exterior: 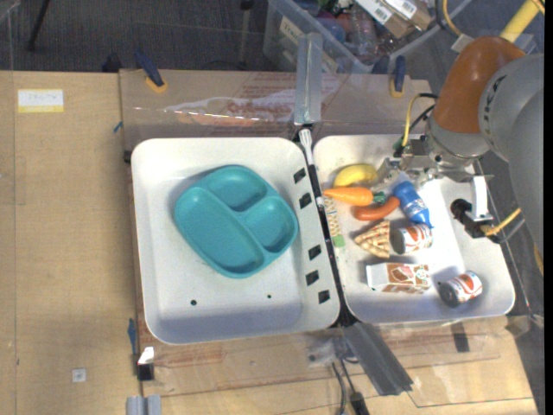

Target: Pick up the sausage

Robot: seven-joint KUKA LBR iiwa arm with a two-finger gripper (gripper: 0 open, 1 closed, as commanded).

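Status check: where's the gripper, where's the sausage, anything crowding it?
Gripper low over right bin, jaws unclear. Sausage lies free in bin, ungrasped. Carrot, blue bottle and pizza slice crowd it.

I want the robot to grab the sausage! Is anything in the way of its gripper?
Yes, it is crowded. The small red-orange sausage lies in the right white bin, and the gripper hangs just above and to its right. The blue bottle lies against the sausage on the gripper's side, and the orange carrot sits just above it.
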